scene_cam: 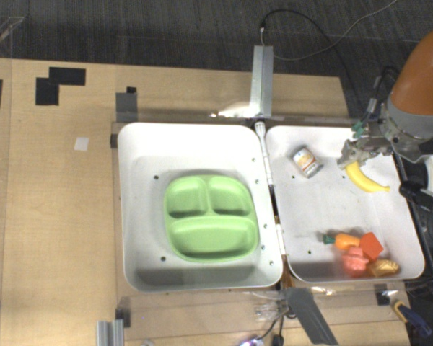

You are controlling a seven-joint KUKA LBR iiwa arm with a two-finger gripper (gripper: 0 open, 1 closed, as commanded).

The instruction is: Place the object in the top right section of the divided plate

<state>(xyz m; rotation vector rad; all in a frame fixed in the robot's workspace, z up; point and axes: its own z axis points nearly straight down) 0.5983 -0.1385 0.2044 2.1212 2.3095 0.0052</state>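
Camera view. The divided plate (211,217), green with three sections, lies in the middle of the left bin (141,193). All three sections are bare; the top right section (229,195), at about one o'clock from the plate's centre, has nothing in it.

The right bin (303,244) holds the loose items. A banana (366,179) lies at about two o'clock from the bin's centre. A small can (305,161) lies on its side at about eleven o'clock. At about five o'clock sits a cluster: a carrot (340,240), an orange block (372,245), a pink item (354,262) and a brown item (385,267).

The gripper (356,152) is low over the right bin, just at the banana's upper end. Whether it is spread or pressed together cannot be told from this angle, and no item is seen between its fingers.

Assessment: the banana appears to be the intended object and is not shown to be grasped. Nothing has reached the plate. Grasp, lift, carry across to the left bin and release all remain to be done.
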